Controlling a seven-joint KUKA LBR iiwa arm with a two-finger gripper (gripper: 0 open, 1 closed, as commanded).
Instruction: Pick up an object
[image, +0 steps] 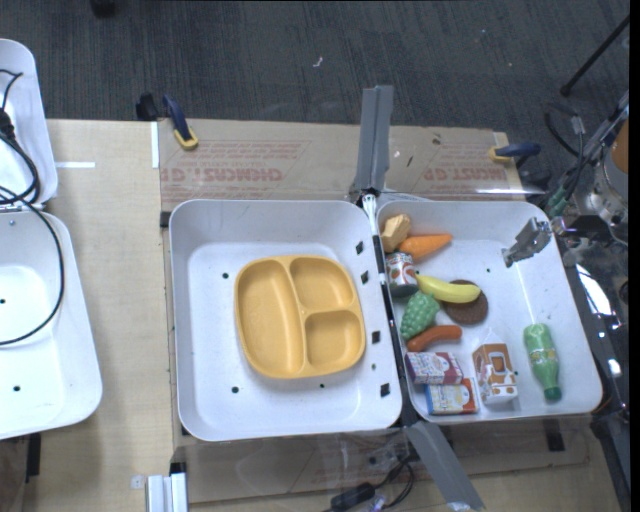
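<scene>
I am watched by one fixed camera set high above my bench, looking down at a slant so that the far edge of the bench and dark floor lie along the top. It stands far enough back to take in both white bins, the left bin (190, 330) and the right bin (575, 330), whole. My arm enters from its right side.

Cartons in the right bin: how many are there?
3, all at the near edge of the right bin: a pink carton, a blue-edged carton just below it, and an orange carton to their right, beside the green bottle. None looks hidden.
</scene>
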